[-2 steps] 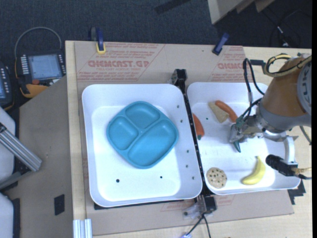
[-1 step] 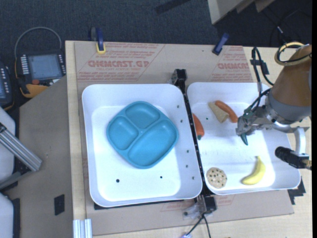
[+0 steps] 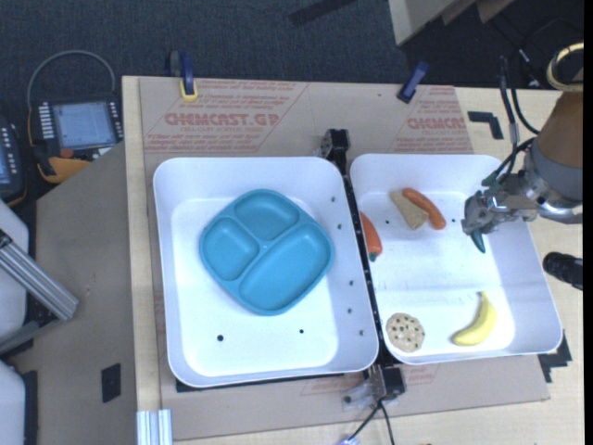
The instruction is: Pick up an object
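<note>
- Bench, two white bins; right bin point(image 3: 519, 193) holds the food
- Gripper point(image 3: 479, 227) hangs over its right part, nothing visibly held
- Hot dog point(image 3: 419, 209) lies just left of it, long axis slanting near-right; banana point(image 3: 475, 322) sits nearer

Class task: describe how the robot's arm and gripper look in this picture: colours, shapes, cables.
The arm is grey and rounded, with an orange band above the wrist. Black cables run alongside it. The gripper is a small grey metal block with dark, teal-tinted fingers.
</note>
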